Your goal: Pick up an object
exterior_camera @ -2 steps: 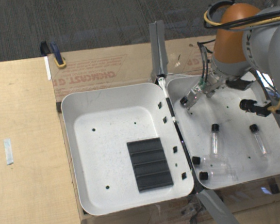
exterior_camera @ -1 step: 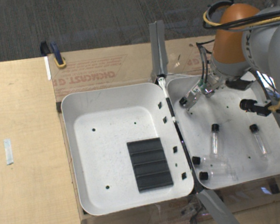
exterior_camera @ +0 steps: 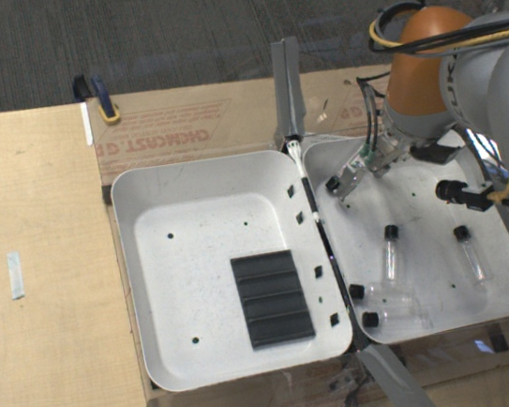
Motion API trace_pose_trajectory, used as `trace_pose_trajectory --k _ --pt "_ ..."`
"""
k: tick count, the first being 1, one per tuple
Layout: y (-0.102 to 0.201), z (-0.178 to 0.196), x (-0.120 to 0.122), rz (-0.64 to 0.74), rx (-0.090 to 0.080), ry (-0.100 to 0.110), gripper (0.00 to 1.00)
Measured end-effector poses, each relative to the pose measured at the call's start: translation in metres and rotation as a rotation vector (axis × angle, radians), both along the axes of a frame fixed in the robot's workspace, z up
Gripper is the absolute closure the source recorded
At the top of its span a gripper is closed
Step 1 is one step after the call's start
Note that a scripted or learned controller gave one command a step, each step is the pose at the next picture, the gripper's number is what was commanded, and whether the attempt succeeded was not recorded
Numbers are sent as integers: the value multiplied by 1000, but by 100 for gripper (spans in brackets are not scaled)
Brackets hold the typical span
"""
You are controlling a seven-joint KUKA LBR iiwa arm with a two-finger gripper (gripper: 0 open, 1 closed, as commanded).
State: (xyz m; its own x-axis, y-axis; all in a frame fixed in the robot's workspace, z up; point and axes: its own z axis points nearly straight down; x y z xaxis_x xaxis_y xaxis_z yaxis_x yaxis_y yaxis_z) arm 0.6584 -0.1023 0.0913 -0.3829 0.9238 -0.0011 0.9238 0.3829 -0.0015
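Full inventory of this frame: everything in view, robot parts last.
Bins: two, white, side by side on the bench.
Ribbed block: one, black, left bin, towards its front right.
Capped tubes: two certain, clear with black caps, right bin; maybe a third near its front-left corner.
Clamp: one, blue, behind the left bin.
Cardboard: one sheet, brown, under the bins.
Arm: one, grey with an orange band, from the right.
Gripper: one, over the right bin's back left.
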Motion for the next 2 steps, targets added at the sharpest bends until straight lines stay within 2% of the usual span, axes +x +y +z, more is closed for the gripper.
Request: trace_pose_trajectory --k 1,2 --pt "0 0 0 0 0 0 0" --pt "2 0 0 71 0 1 0"
